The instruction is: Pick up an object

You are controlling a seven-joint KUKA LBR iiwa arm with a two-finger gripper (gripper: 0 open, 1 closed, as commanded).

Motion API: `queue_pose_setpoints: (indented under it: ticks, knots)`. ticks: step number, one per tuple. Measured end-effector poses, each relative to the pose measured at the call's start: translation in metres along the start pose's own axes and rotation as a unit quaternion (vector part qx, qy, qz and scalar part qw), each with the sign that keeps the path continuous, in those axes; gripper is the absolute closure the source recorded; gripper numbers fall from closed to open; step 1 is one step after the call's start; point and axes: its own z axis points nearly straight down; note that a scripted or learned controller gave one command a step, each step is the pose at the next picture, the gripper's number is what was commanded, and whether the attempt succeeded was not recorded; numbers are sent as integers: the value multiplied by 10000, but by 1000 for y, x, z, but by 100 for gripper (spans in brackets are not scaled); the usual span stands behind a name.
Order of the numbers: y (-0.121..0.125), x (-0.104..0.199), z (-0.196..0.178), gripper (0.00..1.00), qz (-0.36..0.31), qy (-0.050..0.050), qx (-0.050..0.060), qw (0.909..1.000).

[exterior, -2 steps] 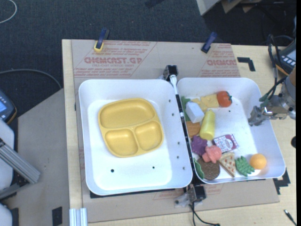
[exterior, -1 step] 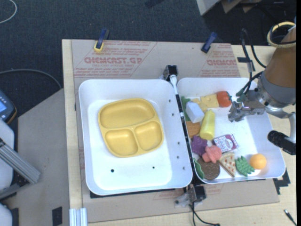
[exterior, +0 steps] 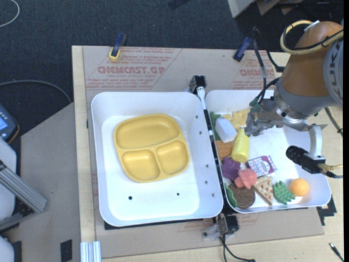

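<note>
The right bin point(exterior: 313, 160) holds several toy foods. A yellow bottle point(exterior: 240, 146) stands out near its left side, with a white block point(exterior: 224, 129) and a yellow cheese piece point(exterior: 238, 117) beside it. Lower down lie purple grapes point(exterior: 230, 168), a pink piece point(exterior: 246, 178), a purple packet point(exterior: 262, 164), a brown cookie point(exterior: 244, 197), a pizza slice point(exterior: 264, 189), a green piece point(exterior: 282, 192) and an orange point(exterior: 299, 187). My gripper point(exterior: 253, 124) hangs over the bin's upper left part. Its tip is right at the yellow bottle's upper end, and whether they touch is unclear.
The left bin point(exterior: 103, 162) carries a yellow divided plate point(exterior: 151, 146). A black divider with clamps point(exterior: 198, 84) runs between the bins. A black cable fitting point(exterior: 303, 158) on the arm juts over the right bin. Blue clips point(exterior: 116, 47) sit on the cardboard behind the bins.
</note>
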Motion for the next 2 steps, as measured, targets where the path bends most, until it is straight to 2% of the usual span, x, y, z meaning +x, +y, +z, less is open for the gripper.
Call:
queue_pose_setpoints:
  ticks: [1,2]
  knots:
    - [30,56,-4,100,-6,6,-12,10000]
    - [44,98,-7,100,-1,5,-9,10000]
